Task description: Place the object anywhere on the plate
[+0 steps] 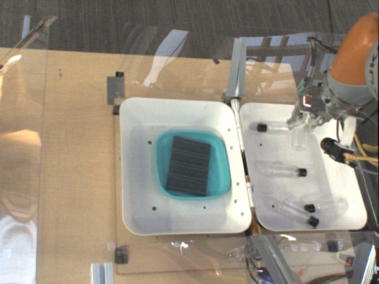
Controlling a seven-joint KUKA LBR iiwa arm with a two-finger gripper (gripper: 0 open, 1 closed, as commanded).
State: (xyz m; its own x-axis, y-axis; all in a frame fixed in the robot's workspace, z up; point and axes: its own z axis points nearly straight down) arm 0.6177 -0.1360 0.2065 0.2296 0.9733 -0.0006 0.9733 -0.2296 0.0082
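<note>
Note that the dark slab [189,165] lies flat on the teal plate [222,179], so placement appears complete. Hand [303,118] hovers above the right bin [355,218]; its opening is indeterminate.

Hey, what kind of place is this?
Probably a robotics lab bench set up for pick-and-place trials. A grey and orange arm reaches over two white bins; one holds a teal plate, the other clear capped tubes.
</note>
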